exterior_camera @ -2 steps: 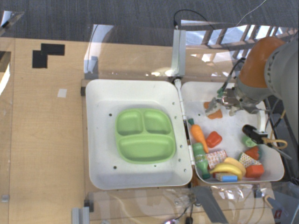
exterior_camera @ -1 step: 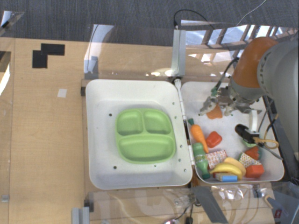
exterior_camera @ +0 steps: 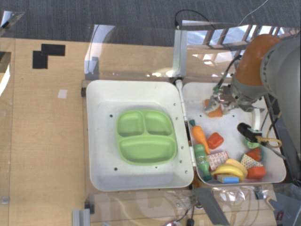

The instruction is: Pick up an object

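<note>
Orange piece [exterior_camera: 215, 112] under tool [exterior_camera: 219, 102].

Robotics lab: plywood bench [exterior_camera: 42, 140], two white bins [exterior_camera: 101, 173] clamped side by side, toy food [exterior_camera: 229, 168], loose cables [exterior_camera: 197, 14], grey carpet [exterior_camera: 117, 6].

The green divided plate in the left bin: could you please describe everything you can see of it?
The green divided plate is a light green tray with rounded corners, plastic by its look and matte. Raised ridges split it into three wells: two smaller ones at the far side and one wide one nearer the camera. It lies flat and right way up near the middle of the left bin, resting on the bin's white floor. Nothing lies in its wells, and nothing else touches it.
</note>
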